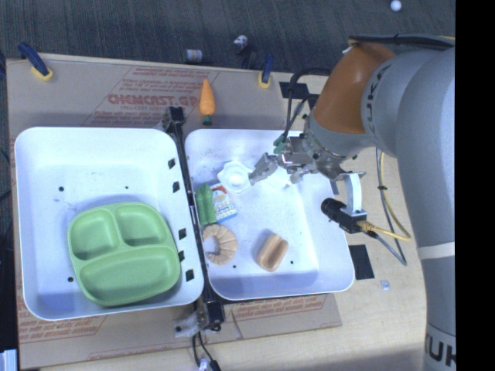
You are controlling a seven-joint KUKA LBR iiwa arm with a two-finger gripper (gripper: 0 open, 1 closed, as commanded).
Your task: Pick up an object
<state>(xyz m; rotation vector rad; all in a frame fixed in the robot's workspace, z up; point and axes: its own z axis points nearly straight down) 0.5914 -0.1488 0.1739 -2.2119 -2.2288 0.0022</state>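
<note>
While the gripper (265,168) hangs low over the right bin (329,273) | fingers: cannot tell | nothing visibly held | white cup (234,178) just beside it, donut (219,243) and bread roll (271,251) lie nearer the bin's front | pick not yet done

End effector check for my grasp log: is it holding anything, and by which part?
Cannot be told. The end effector sits beside the small white cup in the right bin, but no grip is visible.
</note>
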